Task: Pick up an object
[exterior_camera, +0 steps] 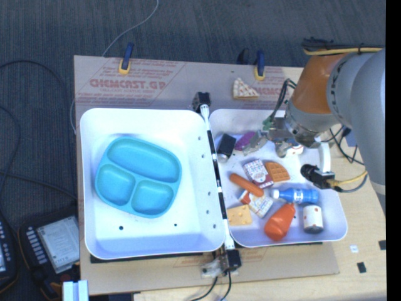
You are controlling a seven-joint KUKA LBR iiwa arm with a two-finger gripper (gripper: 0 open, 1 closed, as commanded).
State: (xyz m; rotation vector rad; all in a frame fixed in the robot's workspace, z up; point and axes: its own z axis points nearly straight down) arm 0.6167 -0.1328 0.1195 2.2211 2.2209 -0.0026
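The right white bin [338,231] holds several small objects: a black block [225,145], a purple and grey piece [249,140], a printed packet [256,170], a brown cookie [277,171], an orange sausage shape [244,183], a blue bottle [298,196], an orange-red bottle [280,221], a small white can [312,217] and a yellow cracker [239,216]. My gripper [287,146] hangs low over the bin's far side, just right of the purple piece and above the cookie. Nothing is visibly held in it.
The left white bin [106,243] carries a blue divided plate [138,175]. A wedge-shaped toy [244,89] lies on the cardboard behind the right bin, near a blue clamp [259,65]. A black cable plug [313,174] dangles beside the arm.
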